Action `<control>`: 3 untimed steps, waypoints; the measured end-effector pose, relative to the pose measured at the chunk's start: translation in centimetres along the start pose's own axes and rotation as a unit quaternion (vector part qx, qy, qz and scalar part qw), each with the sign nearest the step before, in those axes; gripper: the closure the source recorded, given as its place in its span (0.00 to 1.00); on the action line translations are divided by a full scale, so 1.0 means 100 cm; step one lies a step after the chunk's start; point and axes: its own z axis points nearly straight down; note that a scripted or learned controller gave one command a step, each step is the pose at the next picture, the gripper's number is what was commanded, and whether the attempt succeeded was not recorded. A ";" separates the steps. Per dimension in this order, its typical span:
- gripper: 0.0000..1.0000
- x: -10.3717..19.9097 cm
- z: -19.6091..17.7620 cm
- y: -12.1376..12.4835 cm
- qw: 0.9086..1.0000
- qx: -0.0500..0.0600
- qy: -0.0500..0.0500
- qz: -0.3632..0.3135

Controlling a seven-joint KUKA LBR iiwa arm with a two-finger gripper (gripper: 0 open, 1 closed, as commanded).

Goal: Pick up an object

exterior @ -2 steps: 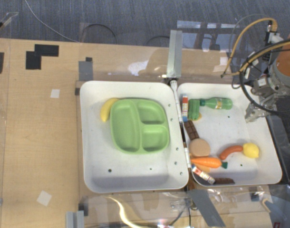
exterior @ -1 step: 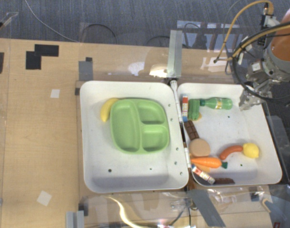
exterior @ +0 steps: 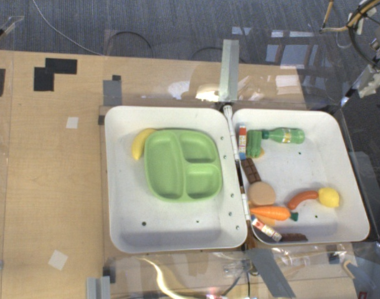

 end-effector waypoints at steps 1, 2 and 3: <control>1.00 -0.023 0.135 0.055 0.995 -0.009 -0.006 -0.101; 1.00 -0.012 0.104 0.001 0.980 -0.004 -0.003 -0.199; 1.00 -0.012 0.095 0.001 0.968 -0.005 -0.004 -0.252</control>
